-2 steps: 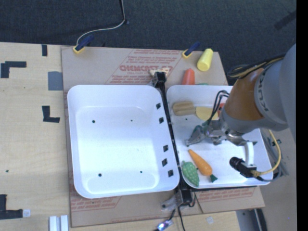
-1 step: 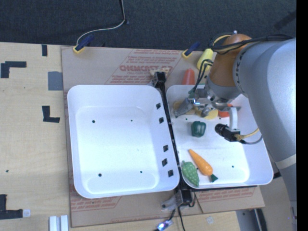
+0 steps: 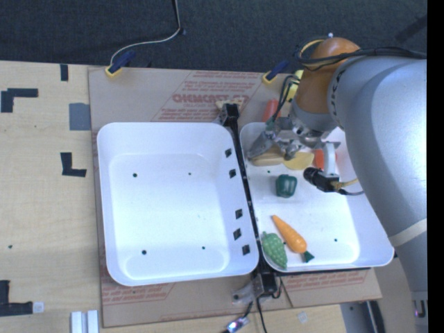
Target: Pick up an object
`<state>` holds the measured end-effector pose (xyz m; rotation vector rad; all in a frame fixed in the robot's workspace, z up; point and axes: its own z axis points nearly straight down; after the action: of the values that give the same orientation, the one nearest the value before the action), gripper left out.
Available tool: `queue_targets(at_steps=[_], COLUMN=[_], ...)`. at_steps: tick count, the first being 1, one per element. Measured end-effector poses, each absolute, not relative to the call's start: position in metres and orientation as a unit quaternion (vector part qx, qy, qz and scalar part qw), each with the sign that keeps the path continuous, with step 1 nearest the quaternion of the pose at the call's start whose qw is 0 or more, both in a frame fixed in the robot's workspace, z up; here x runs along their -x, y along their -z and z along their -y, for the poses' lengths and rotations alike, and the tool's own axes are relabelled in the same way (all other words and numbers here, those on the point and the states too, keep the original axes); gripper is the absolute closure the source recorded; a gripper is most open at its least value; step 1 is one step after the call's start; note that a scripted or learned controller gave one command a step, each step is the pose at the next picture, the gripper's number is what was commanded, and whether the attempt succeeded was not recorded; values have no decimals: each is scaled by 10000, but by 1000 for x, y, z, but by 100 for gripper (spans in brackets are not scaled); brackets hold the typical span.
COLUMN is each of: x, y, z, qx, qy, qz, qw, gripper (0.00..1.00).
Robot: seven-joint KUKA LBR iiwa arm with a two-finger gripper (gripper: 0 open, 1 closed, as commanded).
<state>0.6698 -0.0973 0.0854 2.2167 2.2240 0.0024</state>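
From above, 2 white bins: the left bin [image 3: 166,200] and the right bin [image 3: 340,248]. The right one holds 1 carrot [image 3: 290,236], 1 green pepper [image 3: 286,185], 1 leafy green piece [image 3: 275,250]. The gripper [image 3: 269,144] hovers at its upper left corner over a yellowish item [image 3: 298,161], fingers spread, pinching nothing.

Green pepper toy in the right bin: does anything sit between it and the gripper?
Nothing visible does. The small green pepper toy lies alone on bare floor of the right white bin, just below the gripper. The orange carrot toy and the green leafy toy lie nearer the front rim.
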Motion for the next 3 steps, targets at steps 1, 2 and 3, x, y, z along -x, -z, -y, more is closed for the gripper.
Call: queue_targets(at_steps=[1, 2, 3], x=[-669, -669, -651], y=[-98, -96, -85], z=[105, 101, 97], qx=[-7069, -7068, -7069], qy=[37, 18, 4], qz=[-7072, -7074, -7074], qw=[55, 32, 6], gripper=[100, 0, 0])
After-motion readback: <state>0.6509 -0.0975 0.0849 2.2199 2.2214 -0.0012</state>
